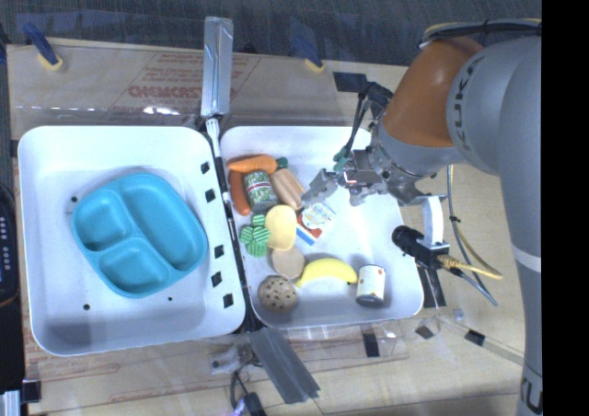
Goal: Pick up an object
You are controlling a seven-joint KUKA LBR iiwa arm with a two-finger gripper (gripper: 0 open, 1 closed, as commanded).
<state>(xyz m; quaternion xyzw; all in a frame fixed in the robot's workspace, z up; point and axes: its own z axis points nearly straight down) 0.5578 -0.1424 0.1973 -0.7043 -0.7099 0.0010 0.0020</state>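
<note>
My gripper (324, 188) hangs over the middle of the right bin (391, 253), reaching in from the right. Just below it lies a small clear packet (317, 217) with red and blue print. To its left sit a tan hot dog bun (287, 187), a green-labelled can (259, 189) and an orange carrot (250, 165). Further forward lie a yellow lemon (281, 227), a green ridged piece (254, 237), a tan disc (287, 262), a banana (327, 271), a brown cookie (276, 294) and a small white can (371, 284). Nothing shows as held.
The left bin (55, 313) holds a blue divided plate (138, 232). A grey divider (217, 64) and black clips run between the bins. Cables and a black fitting (419, 247) lie along the right bin's right rim, under the arm.
</note>
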